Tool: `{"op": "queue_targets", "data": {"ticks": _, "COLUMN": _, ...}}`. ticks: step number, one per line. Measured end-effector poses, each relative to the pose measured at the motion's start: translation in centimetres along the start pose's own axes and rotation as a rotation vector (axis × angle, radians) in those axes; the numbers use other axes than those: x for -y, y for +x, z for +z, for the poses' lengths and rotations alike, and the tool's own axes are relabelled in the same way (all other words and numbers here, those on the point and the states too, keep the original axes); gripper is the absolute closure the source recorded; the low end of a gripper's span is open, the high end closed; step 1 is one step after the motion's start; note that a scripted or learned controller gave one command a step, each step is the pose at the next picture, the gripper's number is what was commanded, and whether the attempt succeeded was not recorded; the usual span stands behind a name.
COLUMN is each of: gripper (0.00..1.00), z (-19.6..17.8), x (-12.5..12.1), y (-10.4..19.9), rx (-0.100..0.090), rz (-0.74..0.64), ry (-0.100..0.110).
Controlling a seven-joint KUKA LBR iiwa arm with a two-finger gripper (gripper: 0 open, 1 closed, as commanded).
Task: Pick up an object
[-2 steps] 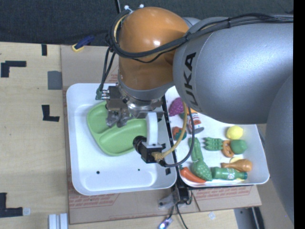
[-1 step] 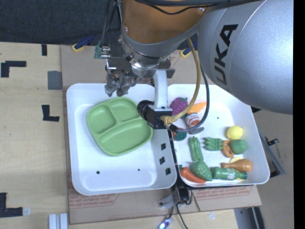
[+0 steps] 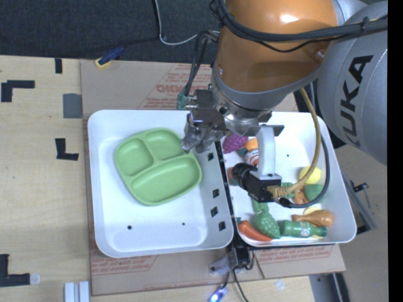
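Crosswise, carrot [image 3: 254, 231] pointing right

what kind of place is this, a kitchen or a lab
Most likely a robot lab bench, not a kitchen: a KUKA arm hangs over two white bins, toy food fills the right one, and black alignment marks sit on the bench.

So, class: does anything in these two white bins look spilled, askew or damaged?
Nothing is spilled or broken. The green divided plastic plate lies askew in the left bin; toy foods crowd the right bin.
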State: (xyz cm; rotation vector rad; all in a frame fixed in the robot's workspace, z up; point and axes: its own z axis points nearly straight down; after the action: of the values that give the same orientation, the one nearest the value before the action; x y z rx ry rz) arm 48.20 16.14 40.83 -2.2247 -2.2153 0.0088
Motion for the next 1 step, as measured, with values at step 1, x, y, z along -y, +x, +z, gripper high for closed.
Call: {"op": "queue_targets", "data": {"ticks": 1, "gripper": 1.0, "z": -1.03, "x": -0.12, "y": 0.46, "rx": -0.001, "rz": -0.007, "ry": -0.001}}
